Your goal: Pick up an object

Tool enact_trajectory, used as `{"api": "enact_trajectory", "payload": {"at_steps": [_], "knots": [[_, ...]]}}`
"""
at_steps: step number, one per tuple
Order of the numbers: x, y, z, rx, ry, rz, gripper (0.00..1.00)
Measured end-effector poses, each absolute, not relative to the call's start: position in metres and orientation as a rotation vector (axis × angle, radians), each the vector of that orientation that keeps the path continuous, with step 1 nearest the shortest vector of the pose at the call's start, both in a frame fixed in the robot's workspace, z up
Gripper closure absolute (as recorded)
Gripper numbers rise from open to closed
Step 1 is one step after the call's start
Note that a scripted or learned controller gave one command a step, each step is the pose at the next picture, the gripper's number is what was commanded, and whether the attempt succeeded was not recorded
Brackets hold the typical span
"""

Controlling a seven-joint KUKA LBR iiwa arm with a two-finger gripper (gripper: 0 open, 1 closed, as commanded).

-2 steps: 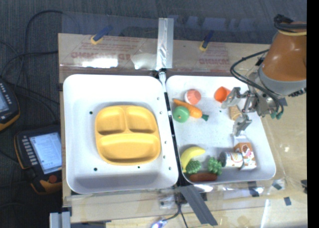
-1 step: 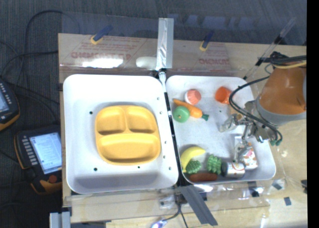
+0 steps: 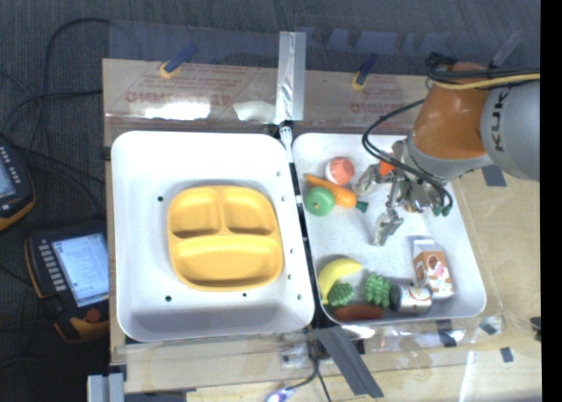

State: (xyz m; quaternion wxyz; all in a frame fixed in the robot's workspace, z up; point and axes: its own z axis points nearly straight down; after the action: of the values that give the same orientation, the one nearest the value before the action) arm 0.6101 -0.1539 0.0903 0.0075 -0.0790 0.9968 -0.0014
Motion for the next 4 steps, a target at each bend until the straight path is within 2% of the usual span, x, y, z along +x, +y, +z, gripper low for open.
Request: {"api": "enact_trajectory", "payload": {"at_steps": [1, 2, 3, 4], "knots": [[0.623, -0.111, 0.090, -0.297, 3.113, -0.007, 0.00], [0.582, -0.175, 0.091, -0.374, 3.107, -0.009, 0.00], [0.655, -0.147, 0.090, -0.539, 3.082, -0.007, 0.00], [0.636, -0.099, 0.090, -0.336, 3.110, -0.002, 0.00]]}}
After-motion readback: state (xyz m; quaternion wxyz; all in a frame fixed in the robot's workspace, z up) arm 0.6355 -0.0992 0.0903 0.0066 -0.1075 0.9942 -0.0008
